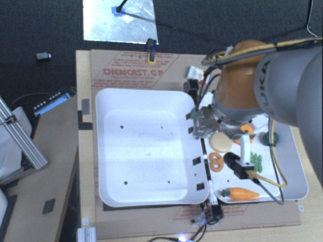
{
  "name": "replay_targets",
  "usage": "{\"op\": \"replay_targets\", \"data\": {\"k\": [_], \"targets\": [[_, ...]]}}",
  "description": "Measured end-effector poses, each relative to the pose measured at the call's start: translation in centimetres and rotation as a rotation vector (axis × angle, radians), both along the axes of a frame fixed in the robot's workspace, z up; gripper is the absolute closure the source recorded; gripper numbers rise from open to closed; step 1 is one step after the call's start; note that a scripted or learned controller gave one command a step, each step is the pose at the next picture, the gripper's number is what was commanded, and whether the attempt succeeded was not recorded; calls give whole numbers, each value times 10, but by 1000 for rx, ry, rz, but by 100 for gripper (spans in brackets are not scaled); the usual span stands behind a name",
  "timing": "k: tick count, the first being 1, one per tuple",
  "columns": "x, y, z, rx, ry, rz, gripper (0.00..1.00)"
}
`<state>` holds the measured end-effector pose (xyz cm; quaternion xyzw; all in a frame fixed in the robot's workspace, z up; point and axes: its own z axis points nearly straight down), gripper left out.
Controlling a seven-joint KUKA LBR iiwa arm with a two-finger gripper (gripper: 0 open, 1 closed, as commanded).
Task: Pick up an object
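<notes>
Reaching arm (262,79): grey and orange, it hangs over the right bin (298,183) and hides much of it
Left bin (146,145): white, beside the right bin on the surface (55,150)
Tool (202,122): low at the right bin's left edge; opening and contents too hidden to tell
Carrot (240,193): at the right bin's front edge
Round tan piece (220,142): just beside the tool
Pretzel (215,161): below it
Green bits (256,161): blurred

A robotics lab: bench (65,150) with bins (146,145), cables (282,180), aluminium framing (20,145).
</notes>
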<state>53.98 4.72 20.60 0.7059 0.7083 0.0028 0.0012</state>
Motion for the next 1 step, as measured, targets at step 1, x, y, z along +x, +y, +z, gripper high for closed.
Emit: {"op": "replay_targets", "data": {"k": [1], "targets": [[11,66,36,0,1,6,100]]}}
